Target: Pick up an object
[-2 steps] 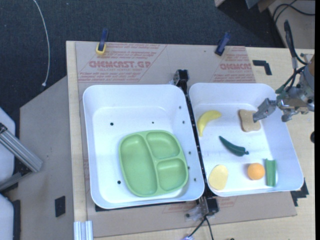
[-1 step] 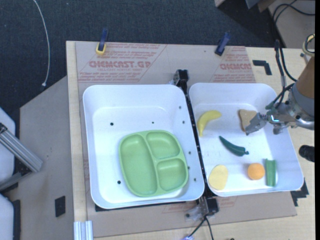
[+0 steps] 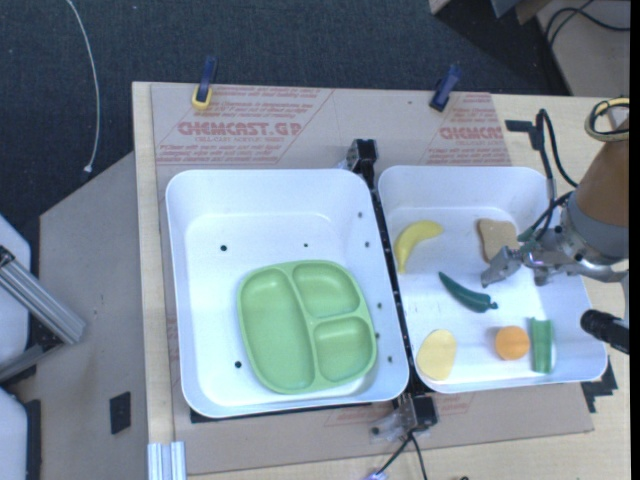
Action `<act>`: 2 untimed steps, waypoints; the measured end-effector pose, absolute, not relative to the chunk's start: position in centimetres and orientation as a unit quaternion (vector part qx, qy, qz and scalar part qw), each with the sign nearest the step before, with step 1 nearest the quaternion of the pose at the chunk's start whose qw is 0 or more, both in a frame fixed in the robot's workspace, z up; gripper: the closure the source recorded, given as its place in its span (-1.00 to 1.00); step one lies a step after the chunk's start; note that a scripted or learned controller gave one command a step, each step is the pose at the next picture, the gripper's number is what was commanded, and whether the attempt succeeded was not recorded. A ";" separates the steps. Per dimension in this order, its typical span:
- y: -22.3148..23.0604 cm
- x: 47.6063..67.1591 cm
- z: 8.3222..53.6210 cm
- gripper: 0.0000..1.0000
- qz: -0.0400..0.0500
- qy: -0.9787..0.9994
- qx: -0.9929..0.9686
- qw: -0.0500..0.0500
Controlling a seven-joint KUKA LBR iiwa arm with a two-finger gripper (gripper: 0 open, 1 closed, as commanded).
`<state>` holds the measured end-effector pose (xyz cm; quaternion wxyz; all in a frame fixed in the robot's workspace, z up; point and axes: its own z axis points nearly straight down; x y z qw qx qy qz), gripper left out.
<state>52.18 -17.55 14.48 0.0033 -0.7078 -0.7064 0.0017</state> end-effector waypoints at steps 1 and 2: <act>-18.6 52.0 9.1 -1.00 0.001 -0.707 -0.708 0.001; -18.5 52.1 10.3 1.00 0.000 -0.707 -0.708 0.000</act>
